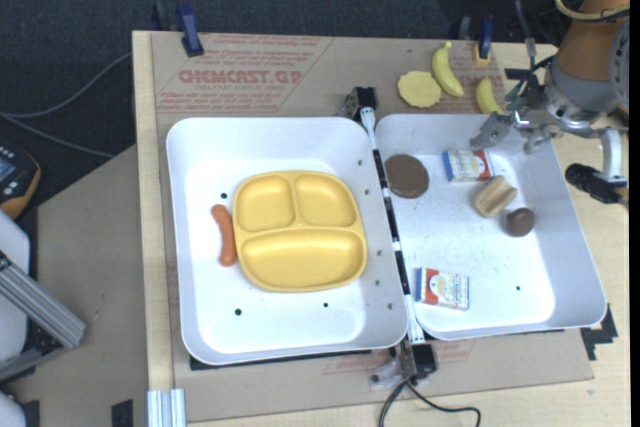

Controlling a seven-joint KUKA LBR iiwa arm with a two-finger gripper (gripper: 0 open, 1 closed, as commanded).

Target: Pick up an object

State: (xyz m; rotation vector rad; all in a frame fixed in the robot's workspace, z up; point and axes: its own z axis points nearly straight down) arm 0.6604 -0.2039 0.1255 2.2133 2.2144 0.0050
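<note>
The small carton (466, 164) lay in the right bin (560, 295) just below the gripper (510, 127), whose fingers stood spread and empty; it looked light, stiff-sided, best pinched across its narrow faces.

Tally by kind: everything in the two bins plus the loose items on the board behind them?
Divided yellow plate: 1
Sausage: 1
Brown round disc: 1
Small printed cartons: 2
Tan bread-like piece: 1
Small dark brown lump: 1
Bananas: 2
Yellow round piece: 1
Total: 10
</note>
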